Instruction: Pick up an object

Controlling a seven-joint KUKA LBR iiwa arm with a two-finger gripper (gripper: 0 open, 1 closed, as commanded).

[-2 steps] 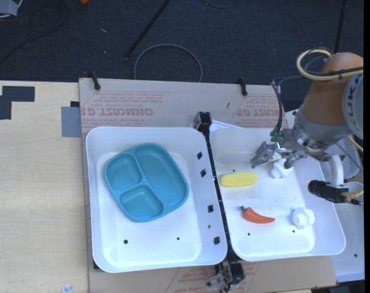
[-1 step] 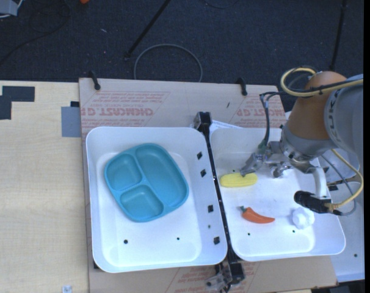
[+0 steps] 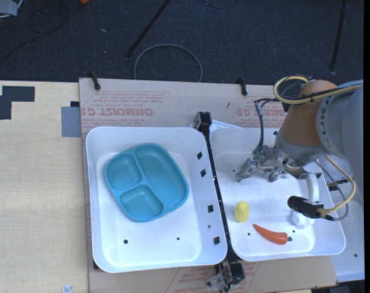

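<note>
The arm (image 3: 322, 118) reaches into the right bin (image 3: 331, 246); its jaws (image 3: 263, 166) hang at that bin's 12 o'clock, whether spread I cannot tell. A blue tray (image 3: 146, 180) fills the left bin (image 3: 112, 249). A carrot (image 3: 271, 234) lies at the right bin's 6 o'clock, a lemon (image 3: 241, 211) just beside at 10 o'clock of it.

Red printed lettering runs along the cardboard sheet (image 3: 127, 104) beneath the bins, appearing upside down and mirrored. It cannot be read with certainty. More red print near the lower edge is illegible.

Two white bins (image 3: 112, 249), one blue divided plate (image 3: 146, 182), one yellow lemon (image 3: 242, 211), one orange carrot (image 3: 270, 234).
</note>
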